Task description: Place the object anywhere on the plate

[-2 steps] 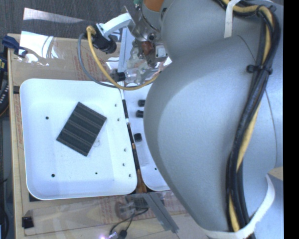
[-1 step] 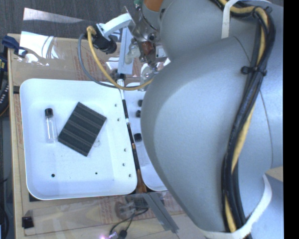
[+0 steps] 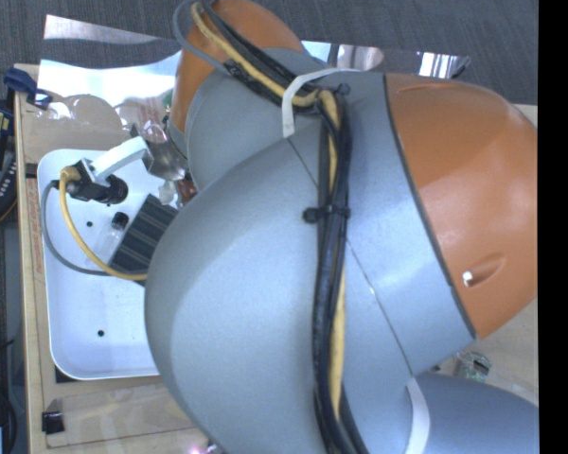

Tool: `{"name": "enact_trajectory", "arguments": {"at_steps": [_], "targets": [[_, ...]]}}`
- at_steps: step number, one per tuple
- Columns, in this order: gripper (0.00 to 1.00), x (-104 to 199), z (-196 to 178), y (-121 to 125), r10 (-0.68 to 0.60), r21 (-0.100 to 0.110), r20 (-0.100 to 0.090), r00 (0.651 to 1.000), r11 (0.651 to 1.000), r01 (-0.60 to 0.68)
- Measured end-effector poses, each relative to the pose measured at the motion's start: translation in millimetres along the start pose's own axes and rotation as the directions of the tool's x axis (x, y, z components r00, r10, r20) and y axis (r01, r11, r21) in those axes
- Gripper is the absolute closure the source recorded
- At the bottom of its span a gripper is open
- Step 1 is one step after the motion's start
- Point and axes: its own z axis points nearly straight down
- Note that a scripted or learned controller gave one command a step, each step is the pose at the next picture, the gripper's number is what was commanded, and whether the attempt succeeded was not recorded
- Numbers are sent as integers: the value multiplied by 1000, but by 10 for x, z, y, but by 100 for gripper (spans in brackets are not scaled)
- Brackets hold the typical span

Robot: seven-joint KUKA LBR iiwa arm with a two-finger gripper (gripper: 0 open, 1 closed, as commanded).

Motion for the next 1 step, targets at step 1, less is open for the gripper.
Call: {"name": "enact_trajectory", "arguments": {"at_steps": [1], "targets": [[0,796,-1790,-388,-126,-1,-11,992,992,126]]}}
